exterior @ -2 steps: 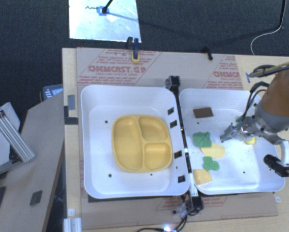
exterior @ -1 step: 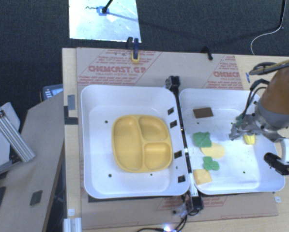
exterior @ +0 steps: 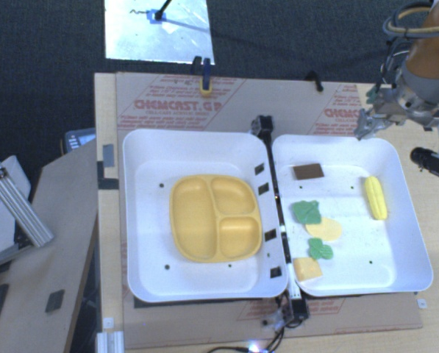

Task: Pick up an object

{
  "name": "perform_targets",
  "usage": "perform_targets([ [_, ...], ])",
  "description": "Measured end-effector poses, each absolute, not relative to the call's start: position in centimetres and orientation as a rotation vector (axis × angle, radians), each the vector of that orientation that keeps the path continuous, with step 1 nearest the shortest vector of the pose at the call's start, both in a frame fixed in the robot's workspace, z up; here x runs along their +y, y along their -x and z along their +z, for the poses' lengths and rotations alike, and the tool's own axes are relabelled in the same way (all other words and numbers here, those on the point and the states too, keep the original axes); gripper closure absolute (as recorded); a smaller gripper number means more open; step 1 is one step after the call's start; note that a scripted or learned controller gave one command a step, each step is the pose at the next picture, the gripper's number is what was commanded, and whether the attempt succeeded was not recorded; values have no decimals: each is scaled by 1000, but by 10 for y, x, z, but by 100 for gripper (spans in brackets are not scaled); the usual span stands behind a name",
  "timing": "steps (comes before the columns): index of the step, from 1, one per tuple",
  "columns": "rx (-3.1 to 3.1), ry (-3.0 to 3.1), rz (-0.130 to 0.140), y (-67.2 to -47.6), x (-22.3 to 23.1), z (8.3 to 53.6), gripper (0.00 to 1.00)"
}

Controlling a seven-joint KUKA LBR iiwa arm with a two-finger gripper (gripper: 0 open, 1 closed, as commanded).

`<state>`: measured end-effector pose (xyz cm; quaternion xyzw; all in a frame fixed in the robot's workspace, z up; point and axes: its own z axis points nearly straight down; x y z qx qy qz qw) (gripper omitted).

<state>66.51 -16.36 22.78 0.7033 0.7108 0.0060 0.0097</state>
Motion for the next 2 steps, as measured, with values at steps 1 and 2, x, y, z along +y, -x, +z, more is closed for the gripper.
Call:
perform_targets([
  [1, 2216, -2200, 20, -641, -141, 391, 100],
  [2, 2220, -2204, 12, -670, -142, 485, 100],
])
